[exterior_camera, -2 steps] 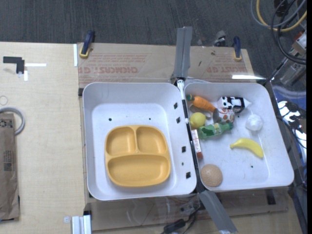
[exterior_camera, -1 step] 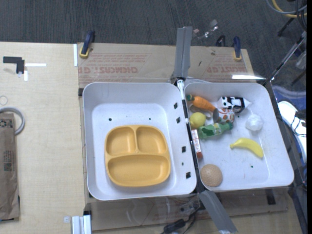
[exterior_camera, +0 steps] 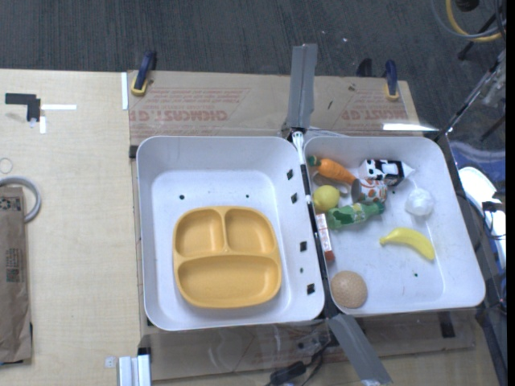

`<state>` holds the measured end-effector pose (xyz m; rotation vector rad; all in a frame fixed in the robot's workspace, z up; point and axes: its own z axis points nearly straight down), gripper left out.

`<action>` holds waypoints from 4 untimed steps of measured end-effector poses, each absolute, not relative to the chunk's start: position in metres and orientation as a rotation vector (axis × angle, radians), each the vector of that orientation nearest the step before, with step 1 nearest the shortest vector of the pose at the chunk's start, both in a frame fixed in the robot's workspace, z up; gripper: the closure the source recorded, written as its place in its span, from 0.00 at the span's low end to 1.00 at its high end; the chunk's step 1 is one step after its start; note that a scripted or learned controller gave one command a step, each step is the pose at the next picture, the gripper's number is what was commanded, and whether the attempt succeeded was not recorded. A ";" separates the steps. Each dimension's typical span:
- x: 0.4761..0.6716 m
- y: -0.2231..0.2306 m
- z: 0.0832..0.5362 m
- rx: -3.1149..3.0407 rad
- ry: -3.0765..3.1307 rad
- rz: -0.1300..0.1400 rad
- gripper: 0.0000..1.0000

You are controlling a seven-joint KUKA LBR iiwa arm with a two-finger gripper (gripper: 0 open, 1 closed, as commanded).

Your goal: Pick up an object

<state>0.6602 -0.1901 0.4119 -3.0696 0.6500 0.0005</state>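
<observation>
The right bin (exterior_camera: 451, 288) holds several small objects. An orange carrot (exterior_camera: 335, 170) lies at its back left, with a yellow lemon (exterior_camera: 326, 197) just in front of it. A green toy (exterior_camera: 355, 213) lies beside the lemon. A black and white toy cow (exterior_camera: 380, 175) stands near the back, and a white ball (exterior_camera: 419, 204) rests to its right. A yellow banana (exterior_camera: 409, 242) lies in the middle right. A tan round object (exterior_camera: 349, 289) sits at the front left corner. A thin red and white stick (exterior_camera: 323, 235) lies along the left wall.
The left bin (exterior_camera: 161, 215) holds a yellow divided plate (exterior_camera: 227, 256). A grey divider bar (exterior_camera: 302, 87) stands behind where the bins meet. Cardboard (exterior_camera: 209, 103) lies behind the bins, held by blue clamps (exterior_camera: 145, 71). A brown paper bag (exterior_camera: 14, 272) lies at the far left.
</observation>
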 end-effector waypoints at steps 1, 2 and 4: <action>0.660 -0.221 0.441 -2.964 1.025 0.003 1.00; 0.660 -0.203 0.341 -3.068 0.658 0.005 1.00; 0.660 -0.220 0.395 -3.118 0.349 0.001 1.00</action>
